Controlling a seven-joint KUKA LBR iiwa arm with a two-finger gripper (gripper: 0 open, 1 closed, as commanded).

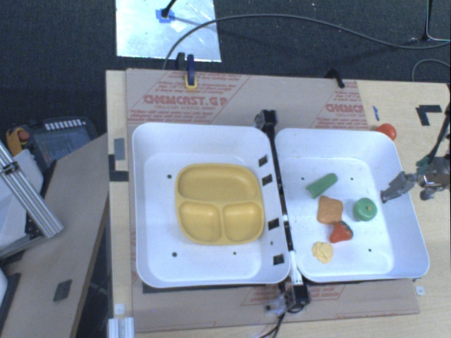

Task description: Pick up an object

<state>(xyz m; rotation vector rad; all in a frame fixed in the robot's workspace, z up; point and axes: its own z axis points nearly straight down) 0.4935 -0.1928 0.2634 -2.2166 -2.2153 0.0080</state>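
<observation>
Hovering at right bin's right rim: gripper, finger state indiscernible. Just beside, leftward: round green toy. Beyond: tan block, red piece, green cylinder, pale yellow lump. Left bin: yellow compartment tray.

My arm is cut off by the right edge of the frame; what I see of my gripper is a small grey shape over the right bin's right rim, too small to read how its tips stand. An orange-red round thing at the upper right sits half behind that bin's far corner. At the left edge, a metal rail and a dark device are cropped. The lettering on the board is partly covered by the bins.
</observation>
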